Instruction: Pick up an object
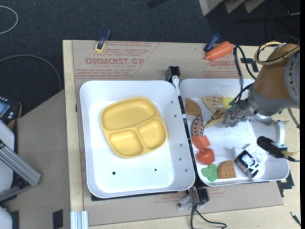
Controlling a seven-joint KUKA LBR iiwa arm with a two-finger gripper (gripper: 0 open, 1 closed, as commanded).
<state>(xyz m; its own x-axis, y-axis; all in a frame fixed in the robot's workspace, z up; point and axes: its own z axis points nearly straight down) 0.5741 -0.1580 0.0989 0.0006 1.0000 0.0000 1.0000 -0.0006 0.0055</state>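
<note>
Along the right bin's (267, 173) near edge we see a waffle (227, 170) and a tomato (205, 155), unlifted. Farther back, our gripper (228, 117) sits low beside the watermelon slice (197, 126); we cannot tell its opening. Nothing is picked yet. Open floor lies mid-bin.

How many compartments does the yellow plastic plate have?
3. The yellow plastic divided plate in the left white bin has one large upper compartment and two smaller lower ones.
</note>
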